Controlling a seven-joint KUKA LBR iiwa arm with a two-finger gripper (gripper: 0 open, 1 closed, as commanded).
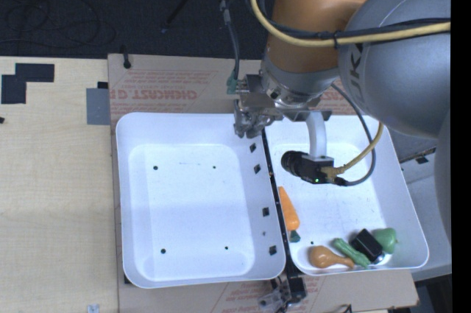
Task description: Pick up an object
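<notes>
The gripper (pixel 252 124) hangs over the far end of the divider, its state I cannot tell; the carrot (pixel 288 210) lies nearer, just right, long axis running near-far in the right bin (pixel 401 179).

Red printed lettering on the cardboard sheet (pixel 176 87) beyond the left bin, upside down and mirrored, not legible, more red print at the cardboard's near edge, equally unreadable
</notes>
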